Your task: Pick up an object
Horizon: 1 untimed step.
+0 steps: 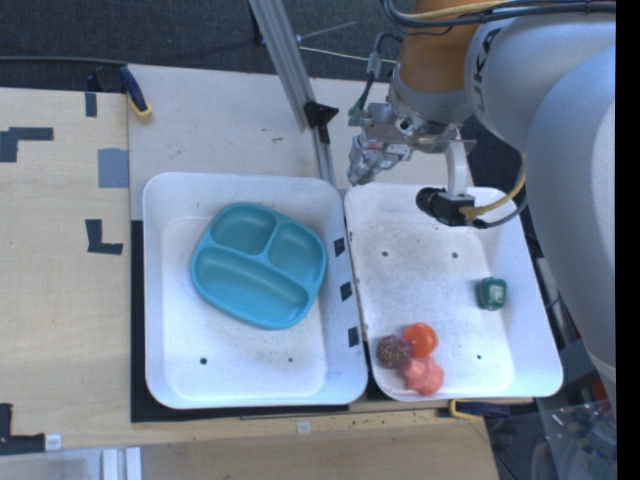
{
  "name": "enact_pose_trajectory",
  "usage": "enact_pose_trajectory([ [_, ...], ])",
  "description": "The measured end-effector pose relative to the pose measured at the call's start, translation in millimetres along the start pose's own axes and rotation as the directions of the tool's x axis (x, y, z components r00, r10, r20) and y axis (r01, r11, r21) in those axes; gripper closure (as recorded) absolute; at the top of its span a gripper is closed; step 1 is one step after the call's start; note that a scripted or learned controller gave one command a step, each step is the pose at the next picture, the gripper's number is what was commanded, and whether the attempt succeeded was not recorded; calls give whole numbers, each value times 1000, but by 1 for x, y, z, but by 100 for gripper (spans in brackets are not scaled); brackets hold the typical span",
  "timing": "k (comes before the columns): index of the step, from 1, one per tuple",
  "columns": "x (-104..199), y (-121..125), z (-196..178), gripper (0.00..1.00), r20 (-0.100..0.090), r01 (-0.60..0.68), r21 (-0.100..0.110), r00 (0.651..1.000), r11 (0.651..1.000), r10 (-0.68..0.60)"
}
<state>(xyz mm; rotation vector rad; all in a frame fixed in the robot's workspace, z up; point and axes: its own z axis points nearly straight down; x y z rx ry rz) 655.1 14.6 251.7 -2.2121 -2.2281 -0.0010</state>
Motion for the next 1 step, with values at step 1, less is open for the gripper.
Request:
enact_pose_trajectory([
  [1,59,0,18,100,1,0,3,1000,1000,0],
])
